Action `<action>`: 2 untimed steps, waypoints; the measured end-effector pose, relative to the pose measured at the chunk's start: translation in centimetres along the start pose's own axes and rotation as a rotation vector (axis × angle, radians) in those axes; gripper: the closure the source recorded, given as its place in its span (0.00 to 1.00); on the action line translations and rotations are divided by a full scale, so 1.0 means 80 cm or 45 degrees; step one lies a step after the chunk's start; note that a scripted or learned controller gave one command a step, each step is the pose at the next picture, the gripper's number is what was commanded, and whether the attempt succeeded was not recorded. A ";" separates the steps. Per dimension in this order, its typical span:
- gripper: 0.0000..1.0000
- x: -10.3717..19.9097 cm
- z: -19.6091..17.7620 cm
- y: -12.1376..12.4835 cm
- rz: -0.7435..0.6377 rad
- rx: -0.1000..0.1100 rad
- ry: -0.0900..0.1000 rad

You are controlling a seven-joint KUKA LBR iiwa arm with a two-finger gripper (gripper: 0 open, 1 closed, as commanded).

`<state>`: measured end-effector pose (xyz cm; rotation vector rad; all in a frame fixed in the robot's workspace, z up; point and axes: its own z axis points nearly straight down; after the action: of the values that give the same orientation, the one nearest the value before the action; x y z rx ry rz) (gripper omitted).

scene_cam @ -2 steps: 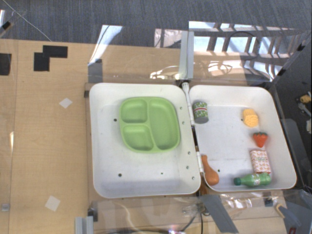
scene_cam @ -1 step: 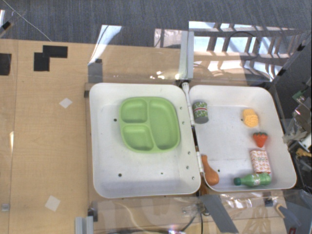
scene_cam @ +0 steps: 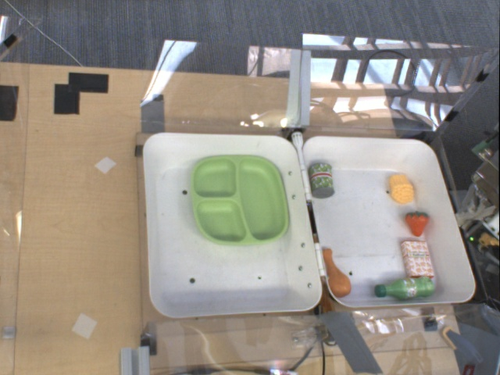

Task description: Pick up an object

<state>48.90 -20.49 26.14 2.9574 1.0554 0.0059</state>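
Two white bins sit side by side on a pale wooden bench [scene_cam: 70,209], awaiting a pick. Whether my claw is open or closed, I cannot tell from this vantage.

The candidates lie in the right bin [scene_cam: 359,225]: a green-labelled can [scene_cam: 321,179] upright at the dividing wall, a yellow corn-like piece [scene_cam: 401,188], a red strawberry [scene_cam: 418,223], a small red-and-white carton [scene_cam: 417,258], a green bottle [scene_cam: 405,289] on its side along the near wall, and an orange drumstick-shaped toy [scene_cam: 336,276] against the divider. The left bin [scene_cam: 156,233] holds a green divided plate [scene_cam: 238,200].

The risks, as I judge them, come from the walls and the crowding. The can, the drumstick and the bottle each sit tight to a bin wall, so my claw may strike the rim or find no room on the wall side. The carton and bottle lie just beside each other, and a descent on one could nudge the other. The bottle, being round and lying down, may roll away; the strawberry and the corn piece are small and could slip out of a closing grip.

The bin floors look smooth and glossy, offering little friction. Beyond the bench lies grey carpet [scene_cam: 234,14], with clear panels [scene_cam: 203,92] and metal framing [scene_cam: 391,61] behind the bins.
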 end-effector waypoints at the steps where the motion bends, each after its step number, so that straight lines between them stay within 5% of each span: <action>1: 1.00 0.011 -0.049 -0.015 0.387 0.000 -0.001; 2: 1.00 -0.002 -0.065 0.000 0.125 0.001 -0.003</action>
<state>48.74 -20.61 31.31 3.0057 0.9087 0.0024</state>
